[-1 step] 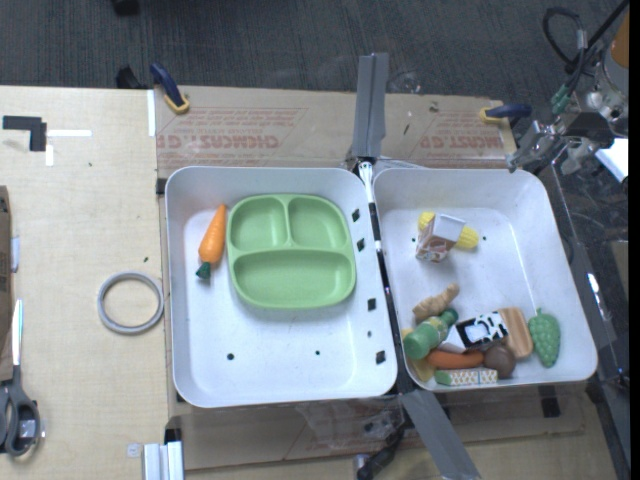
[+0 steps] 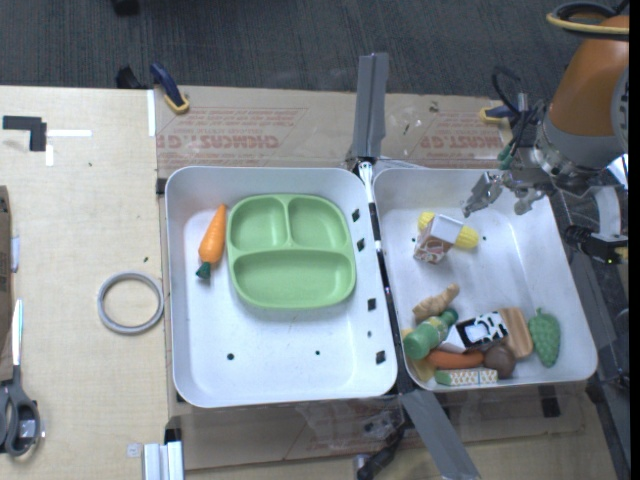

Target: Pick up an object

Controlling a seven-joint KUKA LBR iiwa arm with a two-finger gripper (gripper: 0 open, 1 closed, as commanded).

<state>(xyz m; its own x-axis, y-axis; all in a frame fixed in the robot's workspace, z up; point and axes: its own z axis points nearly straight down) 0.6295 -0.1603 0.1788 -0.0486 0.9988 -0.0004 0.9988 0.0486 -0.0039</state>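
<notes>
Several toys lie in the right bin (image 2: 560, 268), a corn piece (image 2: 447, 230) and small carton (image 2: 432, 249) near its centre, closest to the gripper (image 2: 505, 196), which hovers at two o'clock of them with fingers spread and empty, probably to descend there.

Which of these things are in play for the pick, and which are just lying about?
In play: hand above the right bin; corn cob, small carton, the pile of toy food at its near edge.

Lying about: green divided plate, carrot, tape ring, scissors.
</notes>
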